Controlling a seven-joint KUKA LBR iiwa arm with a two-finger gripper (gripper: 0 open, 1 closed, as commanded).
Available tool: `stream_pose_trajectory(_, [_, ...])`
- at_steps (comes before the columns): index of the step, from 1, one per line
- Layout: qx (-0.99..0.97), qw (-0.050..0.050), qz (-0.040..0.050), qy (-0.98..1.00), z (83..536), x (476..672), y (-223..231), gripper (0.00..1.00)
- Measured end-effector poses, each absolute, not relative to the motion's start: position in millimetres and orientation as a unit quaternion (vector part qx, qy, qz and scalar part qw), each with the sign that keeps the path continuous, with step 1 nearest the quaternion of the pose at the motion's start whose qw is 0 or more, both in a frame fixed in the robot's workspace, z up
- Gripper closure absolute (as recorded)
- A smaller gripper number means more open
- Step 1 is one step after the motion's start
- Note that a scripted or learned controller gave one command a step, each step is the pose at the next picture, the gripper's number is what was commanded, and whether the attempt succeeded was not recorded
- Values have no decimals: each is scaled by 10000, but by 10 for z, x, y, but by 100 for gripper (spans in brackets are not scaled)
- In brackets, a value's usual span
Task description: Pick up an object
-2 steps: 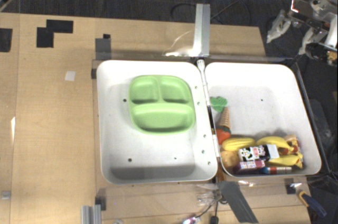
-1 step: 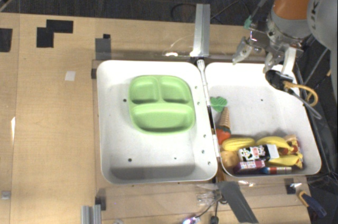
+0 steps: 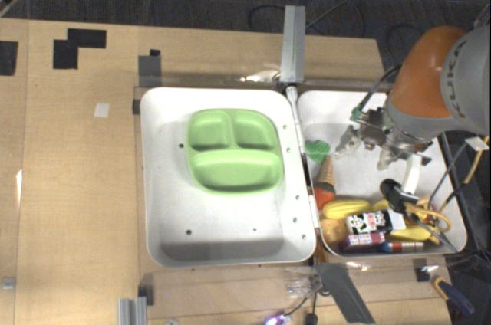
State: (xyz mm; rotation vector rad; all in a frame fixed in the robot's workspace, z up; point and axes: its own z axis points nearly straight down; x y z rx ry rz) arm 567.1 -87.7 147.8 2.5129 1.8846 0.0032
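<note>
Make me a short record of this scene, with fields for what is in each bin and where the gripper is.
left bin: one green divided plate, lying flat near the middle
right bin: banana, cone, small green piece, printed box
clutter: crowded along the right bin's near edge and left wall
gripper: over the right bin's barer middle, apart from the pile
held item: none visible
arm: enters from the right

Grey arm [image 3: 469, 78] is wearing a glossy orange band [image 3: 426, 72]; silvery metal gripper [image 3: 367, 147] is trailing a thin dark cable [image 3: 381, 86].
</note>
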Motion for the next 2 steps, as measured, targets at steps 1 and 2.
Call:
stream_pose_trajectory(1, [7512,49,46,6601,905,5753,-1581,0])
stream_pose_trajectory(2, [6842,42,47,7293,902,6208,-1032,0])
